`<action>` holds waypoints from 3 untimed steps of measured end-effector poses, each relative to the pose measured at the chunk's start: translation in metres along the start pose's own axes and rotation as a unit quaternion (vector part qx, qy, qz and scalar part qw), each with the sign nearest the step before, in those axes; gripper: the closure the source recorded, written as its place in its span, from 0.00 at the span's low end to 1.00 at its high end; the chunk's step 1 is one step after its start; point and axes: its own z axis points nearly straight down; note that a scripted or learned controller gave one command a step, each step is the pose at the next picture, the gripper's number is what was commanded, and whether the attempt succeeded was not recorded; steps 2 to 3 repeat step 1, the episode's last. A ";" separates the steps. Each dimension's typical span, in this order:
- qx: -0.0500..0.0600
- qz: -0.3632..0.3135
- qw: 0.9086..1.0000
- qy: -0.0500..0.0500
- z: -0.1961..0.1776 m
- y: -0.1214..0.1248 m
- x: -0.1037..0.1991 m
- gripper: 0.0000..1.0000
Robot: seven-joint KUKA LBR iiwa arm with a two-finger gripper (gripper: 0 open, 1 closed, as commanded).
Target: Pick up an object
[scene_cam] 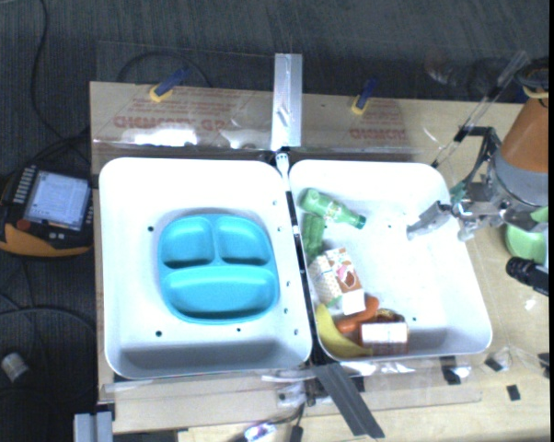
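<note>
The right bin point(452, 284) holds a heap along its left side. In it are a green bottle point(330, 208) lying flat, a white carton with a red picture point(337, 279), a banana point(335, 336), an orange-red item point(359, 317) and a small white box point(385, 332). My gripper point(443, 221) hangs over the bin's upper right part, well right of the heap. Its fingers point(422, 223) are spread and open, with nothing between them.
The left bin point(121, 247) holds a blue divided plate point(220, 265). A green object point(524, 238) sits on the bench beyond the right bin's right wall, under the arm. A handheld device point(47, 208) lies on the floor at far left.
</note>
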 end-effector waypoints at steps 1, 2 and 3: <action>0.000 -0.051 0.999 -0.001 -0.006 0.000 0.035 0.00; 0.000 -0.051 0.999 -0.001 -0.006 0.000 0.035 0.00; 0.000 -0.051 0.999 -0.001 -0.006 0.000 0.035 0.00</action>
